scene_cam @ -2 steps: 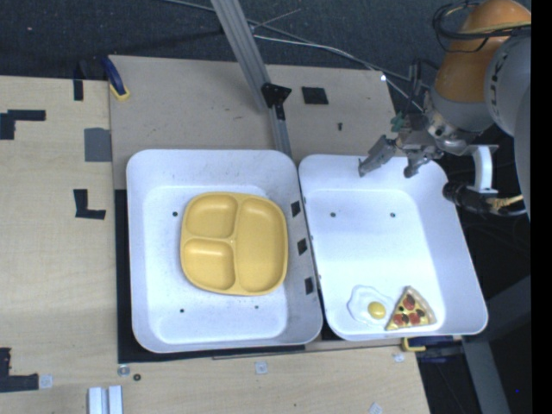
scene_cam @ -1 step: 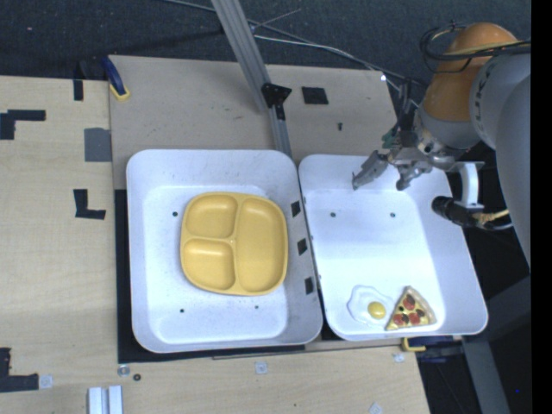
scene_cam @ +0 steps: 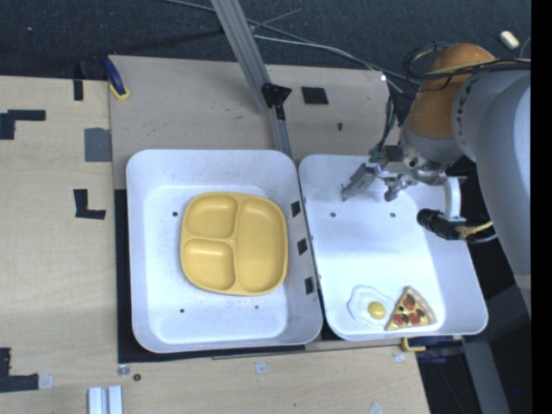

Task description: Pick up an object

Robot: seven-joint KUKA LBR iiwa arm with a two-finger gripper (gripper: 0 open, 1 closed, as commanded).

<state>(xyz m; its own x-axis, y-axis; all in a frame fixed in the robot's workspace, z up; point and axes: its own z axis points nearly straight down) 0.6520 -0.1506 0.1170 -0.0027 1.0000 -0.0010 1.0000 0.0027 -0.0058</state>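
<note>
Gripper over right bin's far end, fingers spread, grasping nothing. Toy fried egg and pizza slice just beside each other at near edge. Yellow divided plate in left bin.

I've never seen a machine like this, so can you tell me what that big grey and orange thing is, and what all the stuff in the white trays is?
That grey and orange thing is a robot arm. The camera sits above the bench, looking down at a slant. At the arm's end is a gripper with two fingers, spread open, with nothing between them. It hangs over the far part of the right bin. In that bin's near corner lie a toy fried egg and a toy pizza slice, side by side. The left bin holds a yellow plate with three sections. The robot's job is to pick something up.
</note>
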